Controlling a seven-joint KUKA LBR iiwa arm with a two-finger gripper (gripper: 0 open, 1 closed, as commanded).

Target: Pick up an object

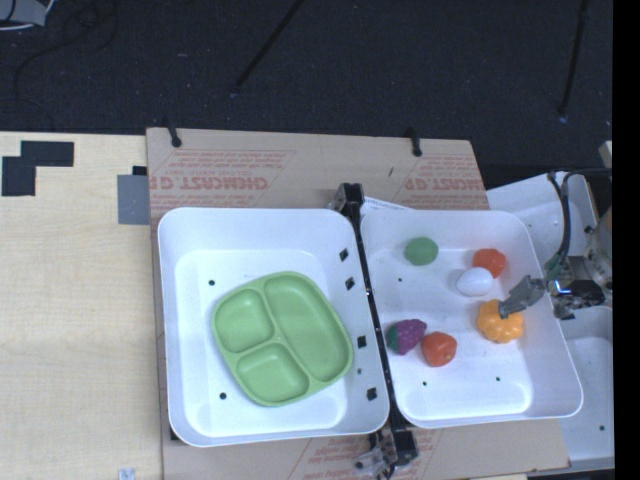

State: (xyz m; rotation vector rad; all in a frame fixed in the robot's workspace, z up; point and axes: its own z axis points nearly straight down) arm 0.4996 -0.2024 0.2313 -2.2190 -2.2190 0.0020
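Camera view: the tool (pixel 519 298) touches the yellow-orange fruit (pixel 500 324) near the right bin's (pixel 470 408) right edge; its opening I cannot tell. Risk: the round fruit may roll against the white egg (pixel 474 282) close by.

Both white bins (pixel 190 268) (pixel 540 388) under me look like smooth, faintly glossy plastic, and the green divided plate (pixel 280 338) in the left one has the same moulded plastic sheen. The toy foods look like matt plastic, the white egg (pixel 474 282) a little shinier. Beneath the bins lies dull printed cardboard (pixel 300 168) on a pale wood-look bench (pixel 70 318).
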